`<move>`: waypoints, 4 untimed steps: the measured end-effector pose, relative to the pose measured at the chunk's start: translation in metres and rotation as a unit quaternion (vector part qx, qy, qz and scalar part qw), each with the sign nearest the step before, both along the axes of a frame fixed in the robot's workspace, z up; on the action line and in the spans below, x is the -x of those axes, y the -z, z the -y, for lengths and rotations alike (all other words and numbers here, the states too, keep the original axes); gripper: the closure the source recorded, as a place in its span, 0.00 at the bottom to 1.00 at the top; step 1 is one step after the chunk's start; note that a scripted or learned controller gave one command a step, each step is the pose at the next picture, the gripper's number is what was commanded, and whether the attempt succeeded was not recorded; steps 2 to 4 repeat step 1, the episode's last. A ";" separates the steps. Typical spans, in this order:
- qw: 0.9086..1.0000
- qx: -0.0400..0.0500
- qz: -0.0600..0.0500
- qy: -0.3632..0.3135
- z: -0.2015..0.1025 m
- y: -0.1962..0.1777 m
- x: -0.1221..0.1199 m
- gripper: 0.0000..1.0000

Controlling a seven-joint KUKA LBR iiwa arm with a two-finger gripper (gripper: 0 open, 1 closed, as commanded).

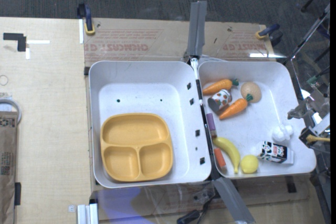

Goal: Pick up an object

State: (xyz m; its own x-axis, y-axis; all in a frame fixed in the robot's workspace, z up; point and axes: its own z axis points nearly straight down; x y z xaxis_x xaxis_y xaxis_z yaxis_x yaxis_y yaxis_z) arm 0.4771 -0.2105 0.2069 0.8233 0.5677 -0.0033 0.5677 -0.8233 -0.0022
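the gripper [310, 115] sits at the right edge of the right bin [294, 81], and i cannot tell if it is clenched or not. the banana [229, 149] lies near the front of that bin, touching the lemon [250, 164]. it looks light, hard and a bit slippery, so i think a pinch across its middle is best.

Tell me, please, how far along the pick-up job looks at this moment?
Nothing looks picked yet: the banana, lemon and both carrots lie in the right bin. The gripper sits at that bin's right edge, over no item. Reaching, grasping and lifting all remain.
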 end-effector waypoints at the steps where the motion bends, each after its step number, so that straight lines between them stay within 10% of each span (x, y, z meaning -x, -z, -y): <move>1: 0.980 -0.002 0.000 -0.198 -0.054 0.076 0.000 0.00; 4: 0.980 -0.002 0.000 -0.198 -0.054 0.076 0.000 0.00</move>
